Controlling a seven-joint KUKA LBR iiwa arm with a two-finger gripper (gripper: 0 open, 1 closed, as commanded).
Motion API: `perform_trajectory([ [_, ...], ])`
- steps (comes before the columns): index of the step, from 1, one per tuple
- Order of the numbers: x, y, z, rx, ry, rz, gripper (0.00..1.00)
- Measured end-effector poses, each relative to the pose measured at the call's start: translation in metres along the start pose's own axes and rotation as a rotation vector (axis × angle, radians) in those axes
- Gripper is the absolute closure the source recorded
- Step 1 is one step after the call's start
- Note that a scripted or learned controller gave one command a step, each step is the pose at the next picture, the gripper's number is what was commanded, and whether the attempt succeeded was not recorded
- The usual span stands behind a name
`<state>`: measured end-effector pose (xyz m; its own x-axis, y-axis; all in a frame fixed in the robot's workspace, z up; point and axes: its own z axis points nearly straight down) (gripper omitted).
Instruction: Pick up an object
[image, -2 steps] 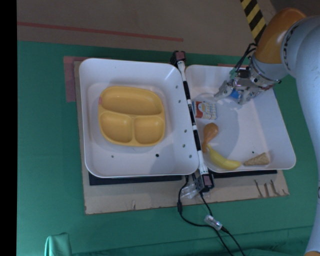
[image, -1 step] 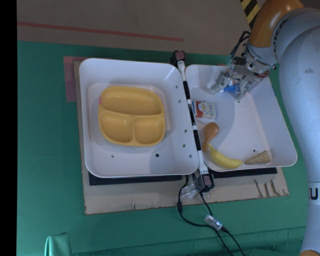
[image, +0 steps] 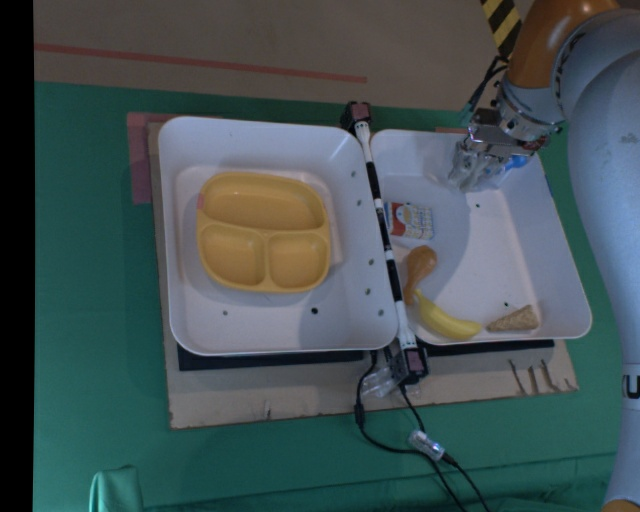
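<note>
Gripper (image: 474, 180): low over right bin's (image: 560, 270) far corner; whether it grips anything cannot be told.
Right bin contents: small carton (image: 410, 219), drumstick (image: 418, 268), banana (image: 445, 319), toast wedge (image: 514, 320), all well apart from gripper.
Left bin (image: 250, 330): yellow divided plate (image: 264, 230).

Both white bins (image: 260, 330) look like smooth, faintly glossy plastic, as does the yellow tray (image: 262, 230). Matt green cloth (image: 90, 300) covers the bench, with rough brown cardboard (image: 270, 400) beneath the bins.

no text legible — carton (image: 410, 219) print blurred
</note>
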<state>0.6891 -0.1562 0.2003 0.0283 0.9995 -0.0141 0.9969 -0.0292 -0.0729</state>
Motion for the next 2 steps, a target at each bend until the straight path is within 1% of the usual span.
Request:
perform_trajectory([
  [1,0.0,0.001,-0.001,-0.004,0.0,0.0,0.0],
  [2,0.008,-0.036,0.016,-0.088,0.004,-0.021,0.0],
])
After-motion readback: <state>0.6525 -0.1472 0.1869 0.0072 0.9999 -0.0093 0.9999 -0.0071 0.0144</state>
